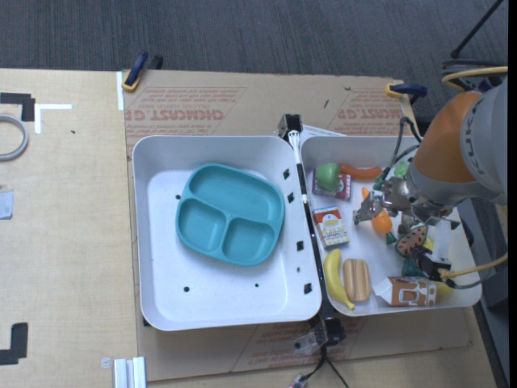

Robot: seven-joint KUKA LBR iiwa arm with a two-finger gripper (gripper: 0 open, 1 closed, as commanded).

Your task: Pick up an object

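My gripper (371, 208) hangs low over the middle of the right bin (460, 297), reaching in from the right. A small orange piece (381, 223) lies right beside its tip; I cannot tell whether they touch. Around it lie a green apple (327, 174), an orange carrot (360, 170), a small red-and-white carton (331, 225), a yellow banana (334, 279), a hot dog (356, 278) and an orange juice carton (414, 292). The arm's wrist covers part of the bin's right side.
The left bin (153, 297) holds a teal divided plate (230, 214). A black clip joins the two bins at the far edge (290, 124). A speckled cookie (412, 238) and dark green pieces (418, 263) lie under the wrist. Cardboard underlies both bins.
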